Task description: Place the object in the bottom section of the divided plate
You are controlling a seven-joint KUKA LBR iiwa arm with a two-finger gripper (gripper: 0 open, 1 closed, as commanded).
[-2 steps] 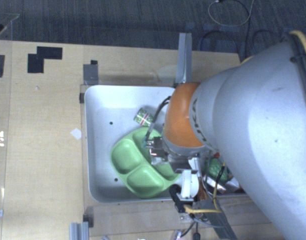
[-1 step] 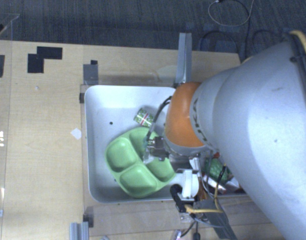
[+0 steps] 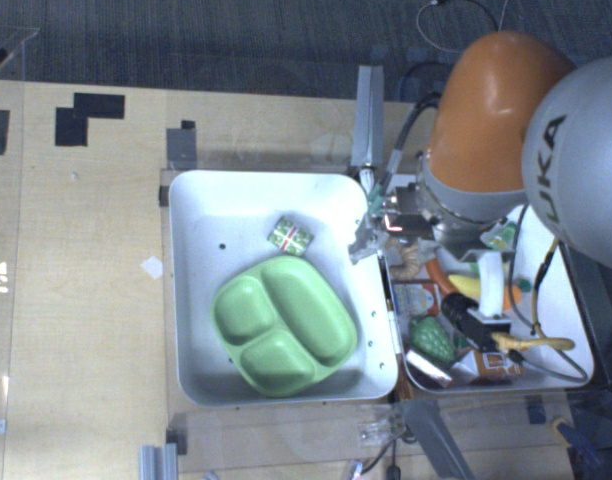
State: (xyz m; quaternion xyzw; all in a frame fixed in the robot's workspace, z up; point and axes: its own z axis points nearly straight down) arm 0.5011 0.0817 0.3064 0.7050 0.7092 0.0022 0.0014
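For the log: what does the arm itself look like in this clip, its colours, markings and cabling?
The arm has a smooth rounded grey casing with dark lettering, part of the KUKA name. A glossy, dome-like orange band sits above the wrist. Below it is a grey ring, then dark metal gripper hardware with a small red light. Thin black cables loop beside the orange band.

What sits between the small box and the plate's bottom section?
Nothing visible does. The box lies loose on the left bin floor just above the green plate; its bottom section holds nothing. Only the plate's upper sections lie between.
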